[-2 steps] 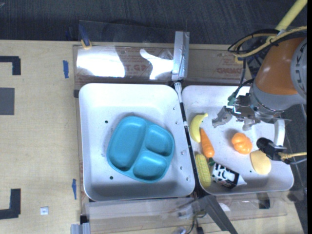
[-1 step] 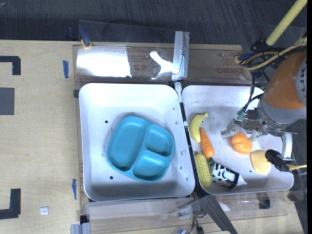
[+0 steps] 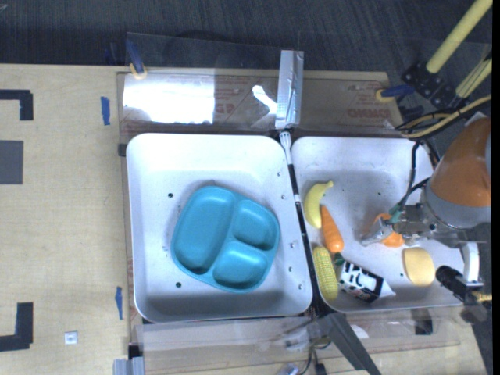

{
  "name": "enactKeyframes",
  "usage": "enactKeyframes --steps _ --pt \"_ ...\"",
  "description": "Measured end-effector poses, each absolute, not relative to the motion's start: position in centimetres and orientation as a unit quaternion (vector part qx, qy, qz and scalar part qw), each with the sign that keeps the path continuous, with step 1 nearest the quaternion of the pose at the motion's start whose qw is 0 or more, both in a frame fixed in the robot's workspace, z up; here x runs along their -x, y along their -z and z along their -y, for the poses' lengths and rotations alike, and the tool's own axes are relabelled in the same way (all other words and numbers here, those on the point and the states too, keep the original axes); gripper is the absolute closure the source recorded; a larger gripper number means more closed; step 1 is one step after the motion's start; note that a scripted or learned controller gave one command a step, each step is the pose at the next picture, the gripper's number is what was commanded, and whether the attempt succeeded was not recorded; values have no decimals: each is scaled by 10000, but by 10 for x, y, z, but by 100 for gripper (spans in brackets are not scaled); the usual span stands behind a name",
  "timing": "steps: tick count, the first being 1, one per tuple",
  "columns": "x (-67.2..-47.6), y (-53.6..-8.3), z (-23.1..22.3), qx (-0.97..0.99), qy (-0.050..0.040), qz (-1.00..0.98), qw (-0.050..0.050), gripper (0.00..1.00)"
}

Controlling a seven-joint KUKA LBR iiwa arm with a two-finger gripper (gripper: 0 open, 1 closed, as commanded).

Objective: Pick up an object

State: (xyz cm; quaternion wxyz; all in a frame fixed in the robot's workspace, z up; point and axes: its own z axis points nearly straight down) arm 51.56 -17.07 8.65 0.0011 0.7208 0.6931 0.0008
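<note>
The right bin [image 3: 355, 156] holds a yellow banana [image 3: 314, 201], an orange carrot [image 3: 332, 230] and an ear of corn [image 3: 325, 273] along its left wall. A black-and-white carton [image 3: 362, 281] lies near the front wall, and a pale yellow rounded piece [image 3: 419, 266] sits to its right. My gripper [image 3: 388, 225] reaches in from the right and hangs low over the middle of this bin. A small orange piece [image 3: 393, 240] lies right under it, touching or nearly touching it. Whether the piece is gripped is not visible.
The left bin [image 3: 148, 162] carries a blue divided plate [image 3: 225, 237]. The arm's orange band [image 3: 466, 172] and grey wrist cover the right bin's right wall. Cables and a yellow pole [image 3: 461, 23] stand behind at the upper right. A metal divider [image 3: 290, 88] rises behind the two bins.
</note>
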Motion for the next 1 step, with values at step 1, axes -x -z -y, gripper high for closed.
enactKeyframes --steps 1 --pt "-517 -97 170 -7213 -17 -6926 25 100"
